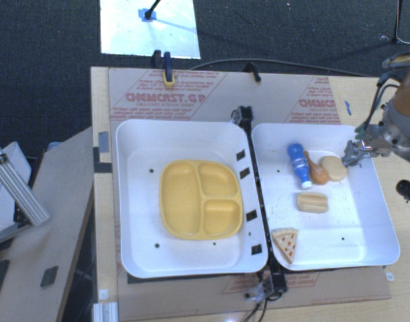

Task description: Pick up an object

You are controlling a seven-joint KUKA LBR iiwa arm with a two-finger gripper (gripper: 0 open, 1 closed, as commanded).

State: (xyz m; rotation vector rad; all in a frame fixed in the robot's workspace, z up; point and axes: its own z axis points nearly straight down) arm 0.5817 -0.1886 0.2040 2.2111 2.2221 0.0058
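Looking at this one, we figured the gripper [355,151] needed to drop straight onto the bun [334,168], just beside it in the right bin [372,247], and centre before closing, since the chicken leg [317,170] touched the bun's far side. Honestly we couldn't tell how the hand was set. The bun looked pale, round and smooth, so pretty slippy we guessed.

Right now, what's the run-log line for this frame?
gripper: right bin's upper right edge, holding nothing | nearest: drumstick | left bin: yellow divided plate
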